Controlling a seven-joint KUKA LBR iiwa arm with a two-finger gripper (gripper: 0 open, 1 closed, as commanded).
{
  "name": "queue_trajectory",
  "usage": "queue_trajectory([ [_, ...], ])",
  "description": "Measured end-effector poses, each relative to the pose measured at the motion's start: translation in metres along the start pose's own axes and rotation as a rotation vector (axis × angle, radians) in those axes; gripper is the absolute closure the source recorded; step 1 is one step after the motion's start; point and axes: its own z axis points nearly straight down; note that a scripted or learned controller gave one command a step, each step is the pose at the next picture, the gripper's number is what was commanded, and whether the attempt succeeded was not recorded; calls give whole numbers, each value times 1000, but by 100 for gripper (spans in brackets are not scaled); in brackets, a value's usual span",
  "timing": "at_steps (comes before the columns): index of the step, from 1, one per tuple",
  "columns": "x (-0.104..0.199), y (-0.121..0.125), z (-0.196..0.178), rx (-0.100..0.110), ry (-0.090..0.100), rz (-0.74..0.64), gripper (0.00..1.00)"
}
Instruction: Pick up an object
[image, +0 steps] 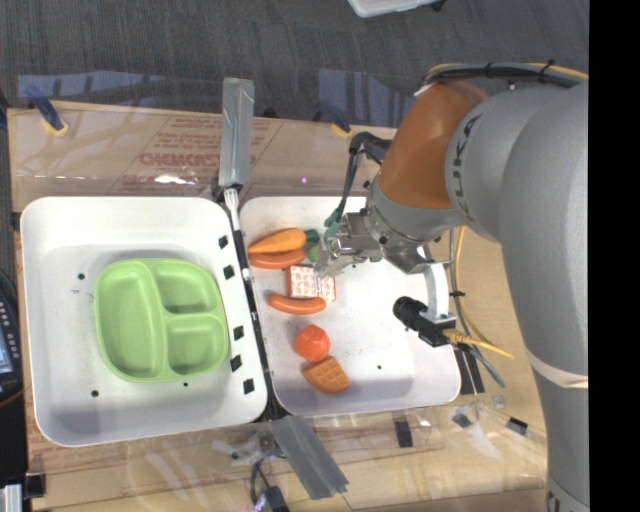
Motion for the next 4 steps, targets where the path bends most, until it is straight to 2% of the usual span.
queue_trajectory([
  [1, 3, 46, 3, 2, 1, -8, 100],
  [2, -49, -1, -31, 2, 1, -206, 100],
  [3, -18, -34, 121, 2, 2, -212, 100],
  [4, -6, 23, 22, -3, 0, -116, 100],
])
